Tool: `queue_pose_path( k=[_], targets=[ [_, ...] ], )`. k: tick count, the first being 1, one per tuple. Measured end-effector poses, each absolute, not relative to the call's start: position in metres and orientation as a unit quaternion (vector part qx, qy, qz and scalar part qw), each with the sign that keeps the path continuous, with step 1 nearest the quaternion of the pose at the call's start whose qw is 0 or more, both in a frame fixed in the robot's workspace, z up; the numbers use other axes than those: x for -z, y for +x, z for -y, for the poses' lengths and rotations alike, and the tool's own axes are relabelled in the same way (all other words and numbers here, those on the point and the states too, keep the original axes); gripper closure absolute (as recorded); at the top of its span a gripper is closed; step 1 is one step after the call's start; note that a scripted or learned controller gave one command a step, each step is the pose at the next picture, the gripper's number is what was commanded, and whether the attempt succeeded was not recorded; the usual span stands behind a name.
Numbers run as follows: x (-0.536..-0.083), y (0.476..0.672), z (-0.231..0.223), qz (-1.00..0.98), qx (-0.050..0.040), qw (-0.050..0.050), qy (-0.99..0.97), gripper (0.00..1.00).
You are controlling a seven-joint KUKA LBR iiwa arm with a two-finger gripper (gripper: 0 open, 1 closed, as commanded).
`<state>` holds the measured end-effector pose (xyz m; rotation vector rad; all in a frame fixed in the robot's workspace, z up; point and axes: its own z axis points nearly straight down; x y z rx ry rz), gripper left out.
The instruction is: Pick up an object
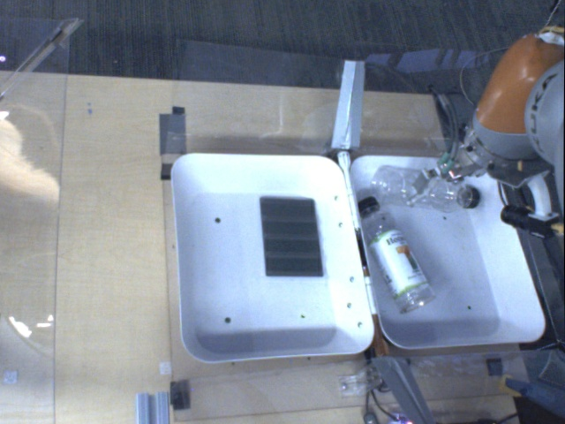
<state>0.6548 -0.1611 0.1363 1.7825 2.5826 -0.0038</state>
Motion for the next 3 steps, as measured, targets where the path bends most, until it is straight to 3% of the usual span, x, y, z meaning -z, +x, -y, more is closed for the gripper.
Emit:
queue_pose_path(
  k=[1, 2, 3],
  targets=[
    [-0.201, 0.654, 0.146, -0.794, -0.0021, 0.005, 0.607, 0.0],
    [-0.213, 0.656, 0.144, -0.797, -0.0034, 0.008, 0.603, 1.0],
    [-0.213, 0.656, 0.143, -0.797, -0.0034, 0.008, 0.603, 0.0]
  ],
)
